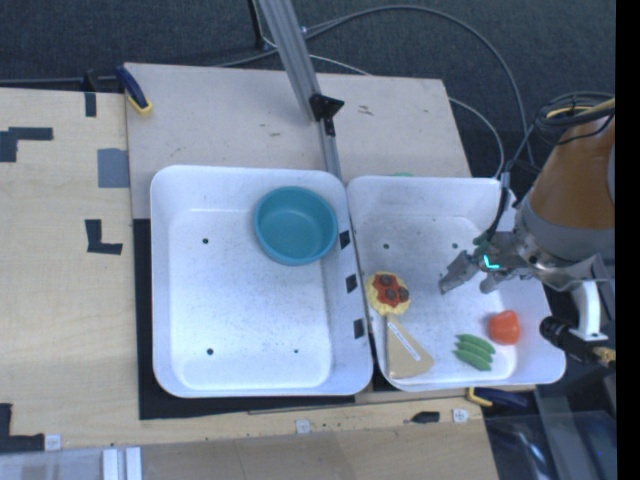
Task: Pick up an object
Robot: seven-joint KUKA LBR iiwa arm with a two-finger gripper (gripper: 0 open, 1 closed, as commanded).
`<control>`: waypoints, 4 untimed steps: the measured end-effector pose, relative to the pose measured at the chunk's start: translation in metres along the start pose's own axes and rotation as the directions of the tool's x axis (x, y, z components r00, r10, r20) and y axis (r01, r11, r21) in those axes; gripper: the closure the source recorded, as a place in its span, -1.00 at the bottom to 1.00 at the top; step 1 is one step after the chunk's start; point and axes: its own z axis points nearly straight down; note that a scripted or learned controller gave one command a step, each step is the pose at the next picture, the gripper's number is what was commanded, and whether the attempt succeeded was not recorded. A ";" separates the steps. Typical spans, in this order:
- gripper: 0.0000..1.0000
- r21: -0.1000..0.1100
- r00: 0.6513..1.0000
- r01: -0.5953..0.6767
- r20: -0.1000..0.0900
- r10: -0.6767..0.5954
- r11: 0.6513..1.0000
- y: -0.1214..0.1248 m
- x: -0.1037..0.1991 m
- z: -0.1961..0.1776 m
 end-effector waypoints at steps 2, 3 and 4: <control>-1.00 0.005 1.000 -0.001 -0.001 0.001 1.000 -0.003 -0.010 0.054; -1.00 0.004 1.000 0.000 -0.001 0.000 1.000 -0.004 -0.009 0.107; 1.00 0.001 1.000 0.000 -0.001 0.000 1.000 -0.004 -0.009 0.095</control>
